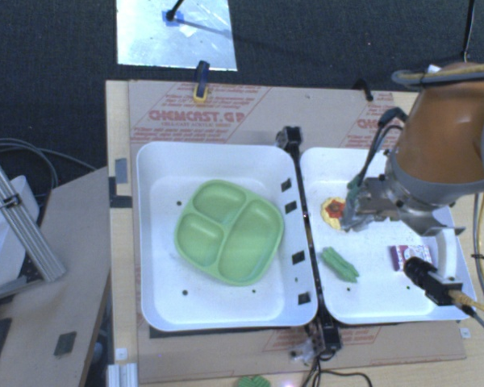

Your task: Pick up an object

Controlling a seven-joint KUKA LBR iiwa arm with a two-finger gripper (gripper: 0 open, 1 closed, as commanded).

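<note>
The brown board (226, 111) under the two bins carried red print. At its far left edge the letters read "CHEMCAST GP", with smaller lines beneath too fine to read. More of the same red print showed at the far right corner and along the near edge, but it was not legible.
</note>
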